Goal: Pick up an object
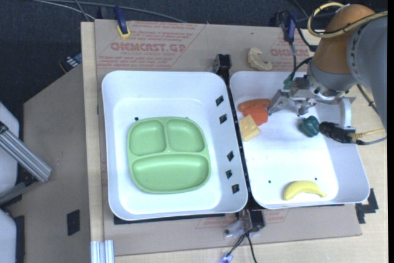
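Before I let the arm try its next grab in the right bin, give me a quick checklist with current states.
1. Gripper over right bin: ok.
2. Something between the fingers: cannot tell; nothing seen held.
3. Nearest targets: teal object just below the gripper, orange piece to its left: ok.
4. Orange piece clear of neighbours: not ok; it touches the yellow block by the bin wall.
5. Banana lies alone near the front edge: ok.
6. Green tray in left bin, out of the way: ok.
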`<move>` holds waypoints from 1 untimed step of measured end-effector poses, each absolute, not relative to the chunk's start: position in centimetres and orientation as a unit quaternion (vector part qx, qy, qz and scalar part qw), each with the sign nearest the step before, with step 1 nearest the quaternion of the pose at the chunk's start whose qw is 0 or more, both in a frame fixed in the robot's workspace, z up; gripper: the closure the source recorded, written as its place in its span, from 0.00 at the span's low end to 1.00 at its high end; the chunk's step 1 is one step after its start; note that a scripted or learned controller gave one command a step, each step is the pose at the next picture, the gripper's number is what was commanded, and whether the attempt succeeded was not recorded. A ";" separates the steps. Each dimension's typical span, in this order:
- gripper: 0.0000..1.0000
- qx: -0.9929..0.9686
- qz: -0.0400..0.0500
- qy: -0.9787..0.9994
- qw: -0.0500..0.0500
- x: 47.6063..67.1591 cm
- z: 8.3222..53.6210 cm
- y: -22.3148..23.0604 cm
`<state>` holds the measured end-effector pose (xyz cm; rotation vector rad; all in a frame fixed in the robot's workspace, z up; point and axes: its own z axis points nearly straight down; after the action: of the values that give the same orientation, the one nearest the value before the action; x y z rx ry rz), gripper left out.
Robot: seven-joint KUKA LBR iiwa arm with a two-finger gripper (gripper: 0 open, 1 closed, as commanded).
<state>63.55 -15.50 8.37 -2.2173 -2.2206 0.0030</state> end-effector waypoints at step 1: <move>1.00 -0.707 0.000 -0.708 0.000 63.7 9.7 -15.5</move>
<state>63.69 -15.50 9.71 -2.2197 -2.2228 -0.0015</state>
